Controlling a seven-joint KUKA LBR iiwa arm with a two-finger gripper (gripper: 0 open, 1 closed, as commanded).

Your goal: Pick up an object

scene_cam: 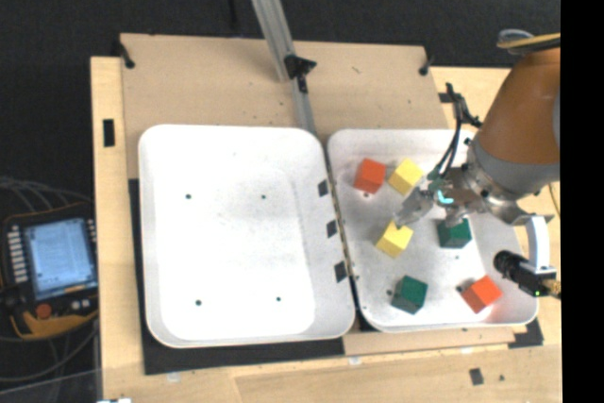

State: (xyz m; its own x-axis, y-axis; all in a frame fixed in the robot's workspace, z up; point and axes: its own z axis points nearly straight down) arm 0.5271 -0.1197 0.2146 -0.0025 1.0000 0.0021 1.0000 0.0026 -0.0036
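A handheld screen unit (52, 264) is seen far left of the pincer, off the edge of the surface (109, 203). The left bin (160, 156) lies well left of the pincer, its white floor marked by a few small dark dots. A slanted metal pole (269, 5) is seen above and to the left of the pincer, running down to the gap between the bins.

The right bin (344, 151) is where the pincer (413, 208) is found, reached in from the right below the grey and orange arm (524, 118). Up and to the left of the pincer, an orange cube (370, 176) is seen, with a yellow cube (407, 176) just beside it on the right, directly above the pincer. A second yellow cube (394, 239), tilted, is placed just below the pincer tip, touching it or nearly so; whether it is between the fingers cannot be told, and it cannot be told whether the pincer is spread or pressed together. Below that, a green cube (410, 294) is seen near the bin's lower rim. To the right of the pincer, another green cube (455, 233) is partly covered by the wrist. Lower right, a second orange cube (480, 293) is set near the corner of the bin.
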